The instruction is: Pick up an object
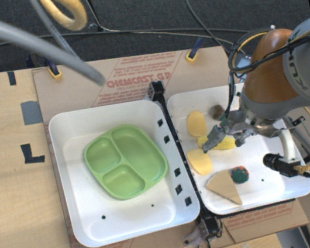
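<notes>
In the right bin (257, 197) lie several small objects. Two pale yellow rounded pieces rest near its left wall, one at the upper left (196, 123) and one lower down (200, 162). A bright yellow piece (225, 144) lies between them, just under my gripper (219, 137). A tan wedge (224, 188) lies near the front, with a small green and dark ball (239, 175) beside it. A small brown object (217, 112) sits near the back. My gripper reaches in from the right, low over the bright yellow piece; its fingers look slightly apart with nothing clearly between them.
The left bin (83, 222) holds a green three-compartment tray (126, 161). A black divider with clips (171, 147) runs between the bins. The arm's grey body and orange band (275, 78) cover the right bin's far right side. Cables trail over the dark floor behind.
</notes>
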Controlling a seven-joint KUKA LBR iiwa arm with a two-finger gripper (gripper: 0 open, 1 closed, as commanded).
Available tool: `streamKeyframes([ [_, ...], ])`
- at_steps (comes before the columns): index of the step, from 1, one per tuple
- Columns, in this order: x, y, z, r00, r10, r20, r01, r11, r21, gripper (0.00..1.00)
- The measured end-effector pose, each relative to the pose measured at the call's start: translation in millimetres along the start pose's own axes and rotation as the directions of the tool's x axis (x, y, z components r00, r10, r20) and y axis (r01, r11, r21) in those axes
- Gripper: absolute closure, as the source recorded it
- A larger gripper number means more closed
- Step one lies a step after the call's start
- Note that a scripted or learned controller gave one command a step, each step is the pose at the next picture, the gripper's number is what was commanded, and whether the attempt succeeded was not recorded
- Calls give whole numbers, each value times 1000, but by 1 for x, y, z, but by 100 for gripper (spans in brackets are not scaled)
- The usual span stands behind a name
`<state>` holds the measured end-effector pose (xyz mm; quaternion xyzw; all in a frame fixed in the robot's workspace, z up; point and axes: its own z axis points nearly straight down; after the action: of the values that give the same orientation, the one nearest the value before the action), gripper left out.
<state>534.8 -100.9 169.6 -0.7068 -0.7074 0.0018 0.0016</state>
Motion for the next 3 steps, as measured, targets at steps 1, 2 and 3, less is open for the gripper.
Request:
streamKeyframes([
  [1, 8, 4, 59, 1000, 0, -1, 0, 1000, 1, 0],
  [2, 9, 5, 47, 1000, -2, -1, 2, 1000, -1, 100],
  [3, 4, 9, 3, 1000, 0, 0, 0, 1000, -8, 100],
])
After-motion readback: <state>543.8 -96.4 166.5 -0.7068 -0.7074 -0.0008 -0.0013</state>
